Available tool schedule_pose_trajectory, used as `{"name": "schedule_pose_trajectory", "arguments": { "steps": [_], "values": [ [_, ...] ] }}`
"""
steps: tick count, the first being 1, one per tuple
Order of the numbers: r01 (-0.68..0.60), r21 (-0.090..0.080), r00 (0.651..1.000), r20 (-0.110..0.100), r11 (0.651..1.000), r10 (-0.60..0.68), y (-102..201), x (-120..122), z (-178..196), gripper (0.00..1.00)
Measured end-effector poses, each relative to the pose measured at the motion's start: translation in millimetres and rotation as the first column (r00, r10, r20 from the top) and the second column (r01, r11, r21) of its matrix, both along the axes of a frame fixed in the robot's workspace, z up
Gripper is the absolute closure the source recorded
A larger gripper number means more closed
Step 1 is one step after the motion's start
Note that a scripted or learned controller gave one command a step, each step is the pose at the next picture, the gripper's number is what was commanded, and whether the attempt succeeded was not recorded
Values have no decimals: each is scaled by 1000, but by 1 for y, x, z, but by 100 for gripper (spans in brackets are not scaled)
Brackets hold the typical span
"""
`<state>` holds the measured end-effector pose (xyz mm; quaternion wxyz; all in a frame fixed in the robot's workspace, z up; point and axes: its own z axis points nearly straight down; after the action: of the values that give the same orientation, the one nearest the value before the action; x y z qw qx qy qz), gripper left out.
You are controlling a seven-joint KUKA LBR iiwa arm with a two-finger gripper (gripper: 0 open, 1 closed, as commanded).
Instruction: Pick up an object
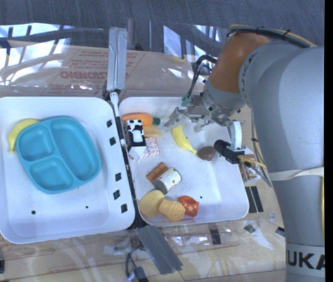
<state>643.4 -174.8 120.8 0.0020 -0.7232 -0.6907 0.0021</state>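
While you read down from the biggest thing to the smallest, keep in mind nothing is held yet.

Arm [278, 93]: it fills the right side of the frame, grey with the orange band at upper centre-right, wrist bent down over the right bin.

Left bin [13, 216]: it takes the left half of the frame; leave it alone for this pick.

Right bin [228, 201]: centre of the frame, crowded along its left wall and lower edge.

Blue tray [60, 153]: a three-compartment plate in the left bin, with a yellow banana-shaped piece [15, 133] tucked at its upper-left edge.

Gripper [191, 117]: over the upper part of the right bin, fingers spread apart with nothing between them.

Banana [182, 138]: your likeliest target, I judge; it lies just below the gripper, tilted, with bare floor on both long sides.

Brown round piece [206, 153]: just right of the banana's lower end; keep a finger from landing on it.

Advice: turn the wrist so the fingers straddle the banana across its narrow width, centre over its middle, descend straight, and close only once both tips are beside it.

Clutter: the cow-patterned toy [135, 131] and small can [167, 180] sit to the left and below, apart from your path.
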Motion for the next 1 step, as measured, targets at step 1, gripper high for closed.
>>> {"name": "schedule_pose_trajectory", "arguments": {
  "steps": [1],
  "values": [
    [-2,1,1000,-1,1000,2,0,0,10,100]
  ]
}}
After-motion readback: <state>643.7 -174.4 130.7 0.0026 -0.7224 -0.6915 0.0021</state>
